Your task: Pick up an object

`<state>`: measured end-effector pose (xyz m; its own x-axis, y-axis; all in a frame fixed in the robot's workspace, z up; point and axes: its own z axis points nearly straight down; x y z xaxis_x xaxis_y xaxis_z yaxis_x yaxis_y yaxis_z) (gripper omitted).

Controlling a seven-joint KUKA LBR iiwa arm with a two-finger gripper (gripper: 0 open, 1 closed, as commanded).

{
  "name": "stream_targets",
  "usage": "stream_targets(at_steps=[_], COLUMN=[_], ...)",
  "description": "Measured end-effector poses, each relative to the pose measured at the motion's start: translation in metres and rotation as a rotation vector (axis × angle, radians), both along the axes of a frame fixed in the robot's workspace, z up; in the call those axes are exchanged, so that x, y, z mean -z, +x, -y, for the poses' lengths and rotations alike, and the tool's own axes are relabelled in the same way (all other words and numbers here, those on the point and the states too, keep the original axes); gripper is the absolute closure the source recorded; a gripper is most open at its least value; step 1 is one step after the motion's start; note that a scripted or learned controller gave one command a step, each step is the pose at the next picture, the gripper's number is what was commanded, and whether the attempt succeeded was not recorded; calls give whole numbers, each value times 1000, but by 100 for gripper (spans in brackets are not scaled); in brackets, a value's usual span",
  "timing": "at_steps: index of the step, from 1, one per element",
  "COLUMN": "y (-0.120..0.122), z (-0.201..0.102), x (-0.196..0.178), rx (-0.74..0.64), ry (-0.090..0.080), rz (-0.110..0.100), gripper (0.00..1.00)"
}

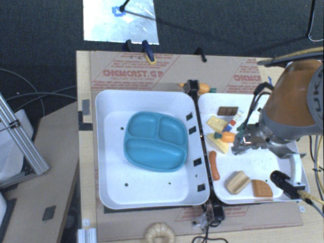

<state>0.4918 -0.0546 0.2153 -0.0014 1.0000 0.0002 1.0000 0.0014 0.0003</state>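
two bins [114,135]: left holds blue tray [155,140], right toy food [238,182].

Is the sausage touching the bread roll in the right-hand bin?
Apart. The camera view shows bare white bin floor between the sausage and the bread roll, which lies lower and to the right.

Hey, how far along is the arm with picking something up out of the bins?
Nothing looks picked up yet. The tool is down in the right bin, beside the yellow cheese wedges and a small orange piece; whether it grips anything I can't tell. The sausage, bread roll and toast slice lie on the bin floor. The blue divided plate sits in the left bin. Grasping and lifting remain.
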Motion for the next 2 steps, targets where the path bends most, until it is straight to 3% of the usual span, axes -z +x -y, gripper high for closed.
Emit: stream_targets(at_steps=[1, 2], y=[11, 9], z=[11, -1], x=[-10, -2], rx=[1, -3], ry=[0, 0], rz=[2, 1], gripper=[100, 100])
